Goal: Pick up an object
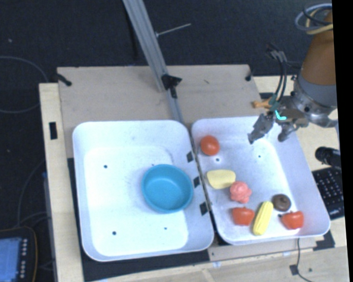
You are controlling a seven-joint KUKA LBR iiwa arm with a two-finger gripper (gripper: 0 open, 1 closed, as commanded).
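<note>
My gripper: my gripper (272, 129) hangs over the upper right corner of the right bin (297, 160), fingers spread apart, nothing between them.
Right bin contents: an orange-red ball (209, 145) at upper left; a pale yellow lump (220, 178) and a pink knobbly piece (240, 192) mid-bin; along the lower edge a red piece (243, 215), a yellow banana-like piece (263, 217), a small brown round thing (281, 202) and another red piece (293, 220).
Left bin: the left bin (99, 142) holds a blue bowl (167, 188) right of its centre.
Likely target: the orange-red ball, standing alone.
Handling guess: probably light, smooth toy food; it may roll.
Where to grip: across its widest middle, fingers squarely either side.
</note>
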